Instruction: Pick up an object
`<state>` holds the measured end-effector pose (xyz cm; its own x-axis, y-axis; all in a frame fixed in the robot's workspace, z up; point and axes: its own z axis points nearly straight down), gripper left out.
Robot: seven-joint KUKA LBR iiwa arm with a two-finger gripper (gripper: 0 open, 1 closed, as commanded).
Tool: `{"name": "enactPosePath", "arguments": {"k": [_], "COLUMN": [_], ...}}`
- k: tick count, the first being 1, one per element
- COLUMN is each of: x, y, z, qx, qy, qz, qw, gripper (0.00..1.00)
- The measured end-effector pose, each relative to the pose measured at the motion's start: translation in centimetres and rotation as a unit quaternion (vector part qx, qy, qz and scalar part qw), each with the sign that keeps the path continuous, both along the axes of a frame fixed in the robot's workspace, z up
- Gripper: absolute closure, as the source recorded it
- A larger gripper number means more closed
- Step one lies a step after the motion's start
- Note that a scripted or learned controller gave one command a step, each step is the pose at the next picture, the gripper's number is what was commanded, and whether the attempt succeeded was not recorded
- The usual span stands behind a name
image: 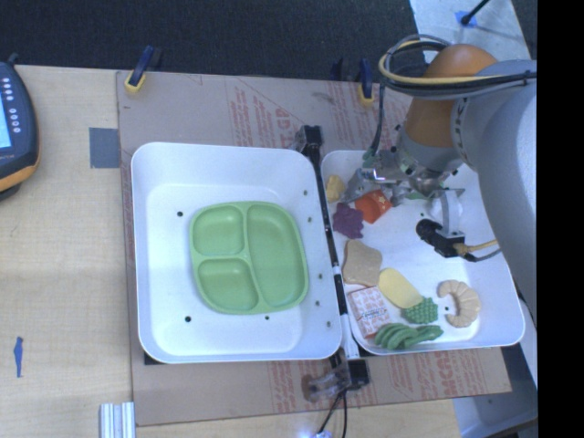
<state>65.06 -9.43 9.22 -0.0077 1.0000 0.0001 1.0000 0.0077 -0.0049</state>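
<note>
One arm (456, 108) bent low over right bin (497, 331)

Glossy white plastic bins (155, 245); matt green plastic tray (248, 257).

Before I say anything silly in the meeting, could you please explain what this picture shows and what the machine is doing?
It is one picture from a fixed camera above a bench, looking down at a slant. The grey arm with an orange band is a robot reaching in from the right. Its pincer hangs low over the right bin, close to a red-orange toy piece; I cannot tell whether anything is gripped. That bin also holds toy food: a purple piece, bread slice, croissant and green pea pods. The left bin holds a green divided plate.
</note>
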Motion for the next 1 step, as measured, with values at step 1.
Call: {"name": "enactPosePath", "arguments": {"k": [1], "x": [0.02], "y": [-0.18], "z": [1.08], "qx": [-0.0006], "qy": [0.001], "qz": [0.001], "qw": [1.0], "gripper": [1.0]}}
